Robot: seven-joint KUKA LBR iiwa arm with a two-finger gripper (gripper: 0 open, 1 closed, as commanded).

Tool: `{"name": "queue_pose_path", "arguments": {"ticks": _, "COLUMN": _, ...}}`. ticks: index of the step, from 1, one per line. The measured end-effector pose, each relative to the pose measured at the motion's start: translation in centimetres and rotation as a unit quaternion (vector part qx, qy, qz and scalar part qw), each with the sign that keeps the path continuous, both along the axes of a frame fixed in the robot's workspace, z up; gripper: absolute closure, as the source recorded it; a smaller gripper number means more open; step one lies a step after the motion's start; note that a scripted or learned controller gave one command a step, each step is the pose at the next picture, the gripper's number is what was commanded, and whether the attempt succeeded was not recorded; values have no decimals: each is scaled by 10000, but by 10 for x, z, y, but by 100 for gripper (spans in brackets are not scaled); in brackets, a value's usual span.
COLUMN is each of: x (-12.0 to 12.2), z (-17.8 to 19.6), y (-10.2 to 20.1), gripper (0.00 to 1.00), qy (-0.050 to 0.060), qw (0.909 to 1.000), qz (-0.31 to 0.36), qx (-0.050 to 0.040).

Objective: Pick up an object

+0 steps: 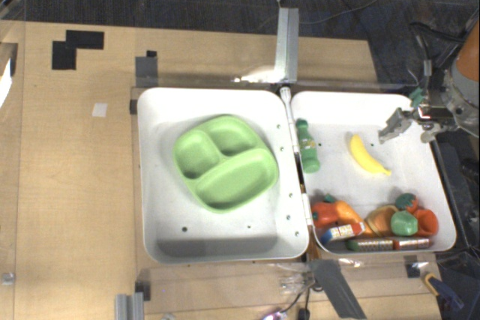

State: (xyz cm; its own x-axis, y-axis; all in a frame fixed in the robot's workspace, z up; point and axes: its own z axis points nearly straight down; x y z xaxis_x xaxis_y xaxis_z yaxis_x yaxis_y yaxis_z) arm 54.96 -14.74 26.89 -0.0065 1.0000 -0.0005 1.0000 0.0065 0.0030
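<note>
My gripper (411,130) hangs over the right edge of the right bin (337,112), open, with nothing between its fingers. A yellow banana (369,156) lies in that bin, a little to the left of and below the gripper and apart from it. A green bottle (306,146) lies along the bin's left wall. Along the front wall is a heap of toy food: an orange and red piece (334,213), a green pepper (403,223), an orange piece (380,219) and a brown stick (390,243).
The left bin (161,232) holds a green divided plate (225,161). A metal post (287,41) rises behind the seam between the bins. Cables run over the dark floor at the back, and wooden benchtop lies to the left.
</note>
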Motion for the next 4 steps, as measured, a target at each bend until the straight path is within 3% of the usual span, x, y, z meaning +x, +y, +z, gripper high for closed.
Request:
{"name": "queue_pose_path", "arguments": {"ticks": 1, "x": 31, "z": -72, "y": -10, "gripper": 0, "qy": 5, "qw": 9982, "qz": -608, "qx": 5}}
{"name": "queue_pose_path", "arguments": {"ticks": 2, "x": 64, "z": -179, "y": -21, "gripper": 0, "qy": -21, "qw": 9997, "qz": 241, "qx": -6}}
{"name": "queue_pose_path", "arguments": {"ticks": 3, "x": 66, "z": -167, "y": -20, "gripper": 100, "qy": -52, "qw": 9997, "qz": 245, "qx": -7}}
{"name": "queue_pose_path", "arguments": {"ticks": 4, "x": 105, "z": -182, "y": 32, "gripper": 100, "qy": -3, "qw": 9997, "qz": 241, "qx": 6}}
